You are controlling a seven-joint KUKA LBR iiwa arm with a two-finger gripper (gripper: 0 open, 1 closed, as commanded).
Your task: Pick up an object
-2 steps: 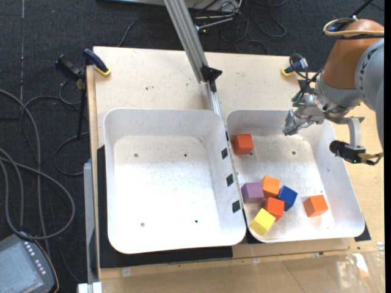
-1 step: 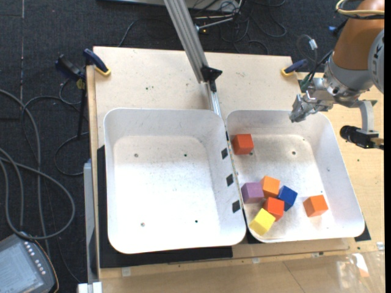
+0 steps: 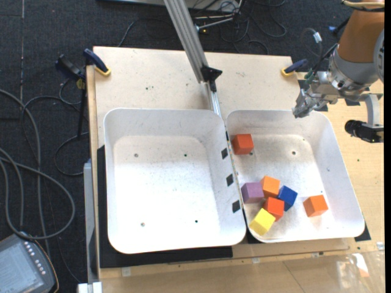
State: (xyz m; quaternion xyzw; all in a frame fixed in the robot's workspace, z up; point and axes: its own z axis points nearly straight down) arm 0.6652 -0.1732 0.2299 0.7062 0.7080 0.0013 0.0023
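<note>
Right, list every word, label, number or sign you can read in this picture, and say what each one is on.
None can be read.
The blocks in the right bin have plain faces, with no print.
The black marks along the divide between the two bins are plain patches, no lettering.
The pendant at the bottom left corner has buttons and a screen, too small and blurred to read.

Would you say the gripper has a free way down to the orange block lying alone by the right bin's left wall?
Probably yes: the orange block lies apart from the clustered blocks, nothing over it, and the gripper hangs above the same bin's far rim.
</note>
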